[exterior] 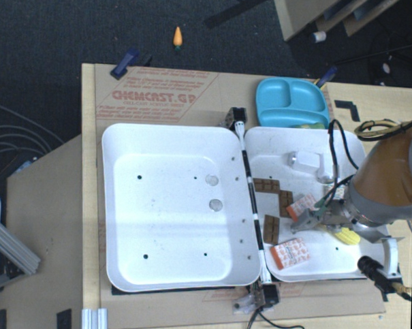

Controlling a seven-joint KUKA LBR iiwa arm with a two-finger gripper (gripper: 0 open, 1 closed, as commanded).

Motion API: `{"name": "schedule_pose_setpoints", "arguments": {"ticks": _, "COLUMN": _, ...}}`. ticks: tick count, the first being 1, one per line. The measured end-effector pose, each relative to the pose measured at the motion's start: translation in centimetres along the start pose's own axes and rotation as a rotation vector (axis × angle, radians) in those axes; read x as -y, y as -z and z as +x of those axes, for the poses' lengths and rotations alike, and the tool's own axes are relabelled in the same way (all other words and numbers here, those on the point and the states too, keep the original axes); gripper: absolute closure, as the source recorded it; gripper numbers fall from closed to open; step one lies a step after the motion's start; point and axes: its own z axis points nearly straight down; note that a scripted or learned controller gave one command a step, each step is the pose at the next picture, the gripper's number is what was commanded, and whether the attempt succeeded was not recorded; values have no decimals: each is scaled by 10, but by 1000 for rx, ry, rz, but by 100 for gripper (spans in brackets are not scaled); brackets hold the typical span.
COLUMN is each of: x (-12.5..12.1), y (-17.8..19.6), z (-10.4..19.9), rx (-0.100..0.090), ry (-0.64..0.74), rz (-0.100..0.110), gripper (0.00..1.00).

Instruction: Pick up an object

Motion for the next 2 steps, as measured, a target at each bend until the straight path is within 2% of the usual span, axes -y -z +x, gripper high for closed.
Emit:
{"name": "schedule_pose_setpoints", "arguments": {"ticks": 1, "x": -61, "y": -25, "z": 23, "rx": 1, "ry": 1, "rz": -2, "gripper": 0}}
{"name": "schedule_pose_setpoints", "arguments": {"ticks": 2, "x": -61, "y": -15, "z": 23, "rx": 2, "ry": 0, "rz": -4, "gripper": 100}}
